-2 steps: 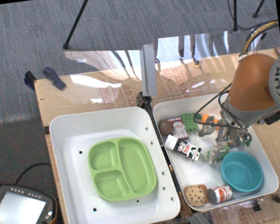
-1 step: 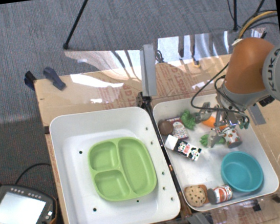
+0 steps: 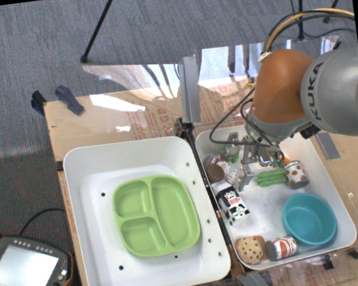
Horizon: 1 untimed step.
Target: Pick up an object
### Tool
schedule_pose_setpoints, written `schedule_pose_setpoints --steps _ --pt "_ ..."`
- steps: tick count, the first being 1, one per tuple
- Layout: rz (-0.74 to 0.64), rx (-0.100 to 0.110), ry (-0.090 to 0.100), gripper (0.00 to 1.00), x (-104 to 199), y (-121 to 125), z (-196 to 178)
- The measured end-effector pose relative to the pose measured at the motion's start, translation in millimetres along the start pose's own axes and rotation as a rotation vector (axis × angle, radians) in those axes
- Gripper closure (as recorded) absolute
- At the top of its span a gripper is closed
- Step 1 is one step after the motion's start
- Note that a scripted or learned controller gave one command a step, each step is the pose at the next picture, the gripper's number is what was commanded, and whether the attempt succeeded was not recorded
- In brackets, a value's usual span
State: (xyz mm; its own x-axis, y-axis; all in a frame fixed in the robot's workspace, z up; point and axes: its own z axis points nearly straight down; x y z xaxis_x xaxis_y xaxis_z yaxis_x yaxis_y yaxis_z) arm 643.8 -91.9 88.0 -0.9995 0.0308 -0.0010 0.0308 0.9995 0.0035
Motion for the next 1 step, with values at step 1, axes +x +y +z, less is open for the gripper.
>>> schedule_pose_setpoints --steps 1 --pt "0.199 0.003 0.000 0.00 74.0 -20.1 0.6"
